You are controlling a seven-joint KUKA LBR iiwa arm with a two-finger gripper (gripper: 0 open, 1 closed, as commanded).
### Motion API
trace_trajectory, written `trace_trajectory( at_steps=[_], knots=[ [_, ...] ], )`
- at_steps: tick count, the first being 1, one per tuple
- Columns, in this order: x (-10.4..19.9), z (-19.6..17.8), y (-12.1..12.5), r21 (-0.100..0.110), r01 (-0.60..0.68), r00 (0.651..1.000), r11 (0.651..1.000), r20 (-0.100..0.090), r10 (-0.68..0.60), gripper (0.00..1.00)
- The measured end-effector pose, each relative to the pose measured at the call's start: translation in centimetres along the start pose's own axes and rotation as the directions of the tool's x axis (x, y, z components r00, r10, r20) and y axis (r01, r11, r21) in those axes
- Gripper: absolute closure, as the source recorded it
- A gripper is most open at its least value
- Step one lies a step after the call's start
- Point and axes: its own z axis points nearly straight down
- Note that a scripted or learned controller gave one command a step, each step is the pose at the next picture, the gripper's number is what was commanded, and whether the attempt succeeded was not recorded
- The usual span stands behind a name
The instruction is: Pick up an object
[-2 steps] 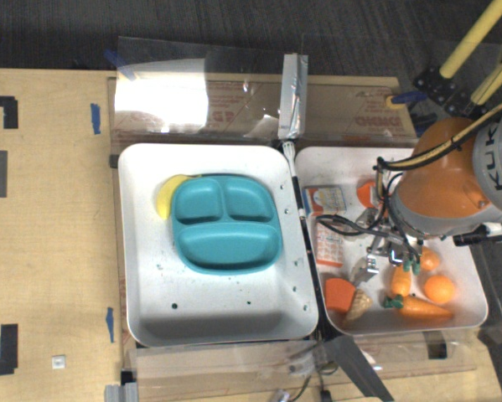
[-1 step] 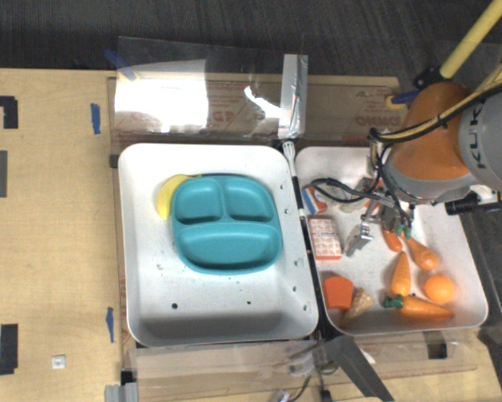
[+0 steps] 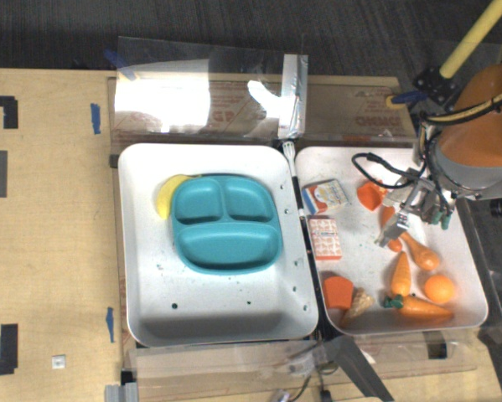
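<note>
My gripper point(image 3: 399, 223) hangs low over the right bin point(image 3: 473, 249), reaching in from the arm's orange band at the upper right. Its tip sits right at a small orange piece point(image 3: 390, 243), and whether it touches that piece is unclear. Close by lie an orange block point(image 3: 369, 195), an upright carrot point(image 3: 400, 275), a stubby carrot point(image 3: 424, 255), an orange ball point(image 3: 440, 289) and a long carrot point(image 3: 424, 309) along the front wall. Two small red-and-white cartons point(image 3: 327, 194) point(image 3: 324, 238) rest on the bin's left side.
An orange cup point(image 3: 338, 291) and a tan cone point(image 3: 361, 301) sit at the right bin's front left. The left bin point(image 3: 142, 249) holds a teal divided plate point(image 3: 225, 223) with a yellow item point(image 3: 165, 194) tucked under its left edge. Black cables loop beside the wrist.
</note>
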Motion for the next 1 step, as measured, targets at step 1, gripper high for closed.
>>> trace_trajectory(
  at_steps=[1],
  knots=[
    [7.43, 5.76, -5.63, -0.001, -0.021, 1.000, 1.000, 0.002, 0.021, 0.00]
  ],
)
